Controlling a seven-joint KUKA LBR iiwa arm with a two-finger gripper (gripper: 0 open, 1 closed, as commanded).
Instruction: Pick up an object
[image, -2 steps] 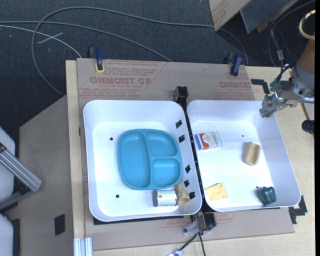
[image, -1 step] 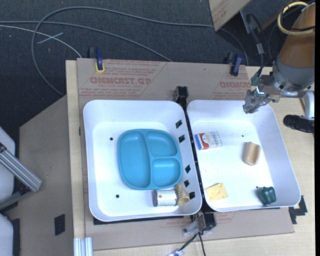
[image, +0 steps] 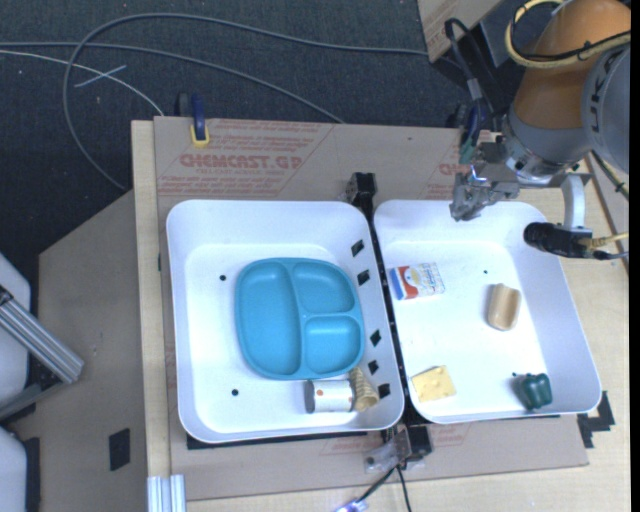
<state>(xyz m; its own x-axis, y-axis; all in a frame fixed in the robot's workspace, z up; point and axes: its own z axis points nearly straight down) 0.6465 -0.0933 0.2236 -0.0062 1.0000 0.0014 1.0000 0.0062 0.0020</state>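
Gripper (image: 466, 205) hangs over the far rim of the right bin (image: 560, 290), nothing between its fingers; whether they are spread or closed I cannot tell.

Nearest pickable thing is the small carton (image: 416, 280), white with red and blue print, lying flat on the right bin's floor, nearward and a little left of the gripper, its long axis running roughly left to right. Further out sit a tan cylinder (image: 502, 306) to the right, a yellow wedge (image: 434, 383) and a green pepper (image: 533, 389) along the near wall. Over the divider, the left bin (image: 200, 300) holds a blue sectioned plate (image: 298, 318) and a can (image: 330, 396).
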